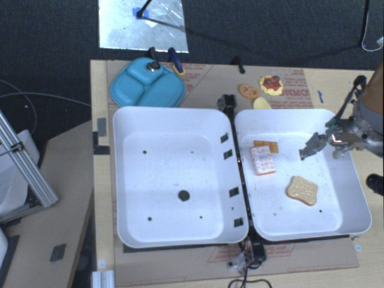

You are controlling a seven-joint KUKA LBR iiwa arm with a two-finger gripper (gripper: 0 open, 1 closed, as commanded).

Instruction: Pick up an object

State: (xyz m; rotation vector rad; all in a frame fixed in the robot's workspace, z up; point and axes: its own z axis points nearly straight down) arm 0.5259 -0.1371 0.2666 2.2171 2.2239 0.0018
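In the right bin point(354, 218) lie a small white and pink packet point(263, 160), an orange cracker point(266, 146) touching its far end, and a tan toast-shaped piece point(302, 190) nearer the front. A small dark disc point(183, 195) rests in the left bin point(129, 161). My gripper point(327, 149) hangs over the right bin's far right part, to the right of the packet and above the toast piece. It is open, its fingers spread, with nothing between them.
Behind the bins on the bench sit a blue compartment tray point(147, 84) and three small toy foods point(272, 84). A shiny metal sheet point(143, 15) lies on the floor farther back. An aluminium frame point(24, 167) stands at the left.
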